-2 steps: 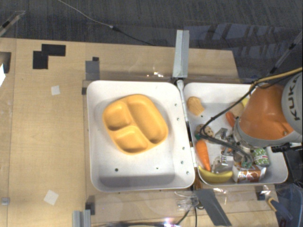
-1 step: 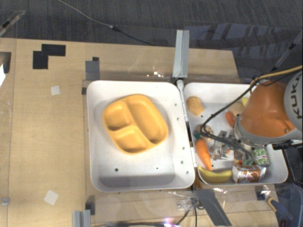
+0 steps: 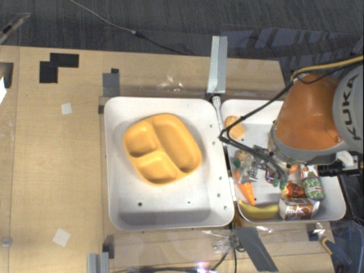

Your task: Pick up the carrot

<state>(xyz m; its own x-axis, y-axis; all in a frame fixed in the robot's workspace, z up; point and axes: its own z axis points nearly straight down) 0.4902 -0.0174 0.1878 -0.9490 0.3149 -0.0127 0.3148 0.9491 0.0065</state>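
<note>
Several ways to miss from here. Carrot (image 3: 246, 192) low on the left side of the right bin (image 3: 260, 136), hard by the wall shared with the left bin (image 3: 170, 209) and just above a banana (image 3: 259, 211). Gripper (image 3: 257, 167) just above and a little right of the carrot, amid wiring and clutter; open or closed, impossible to tell from this angle. Likely trouble: closing on the banana instead, or on both at once, given how close they lie; striking the dividing wall on the way down, with so little room on that side; nudging the carrot flat against the wall and out of reach. Also a risk of dragging the packets (image 3: 297, 208) to the right, near the wrist. Freer room toward the bin's upper half, bare apart from a small bun-like item (image 3: 234, 127) near the top. Left bin taken up by a yellow divided plate (image 3: 162, 148), well apart from the work.
</note>
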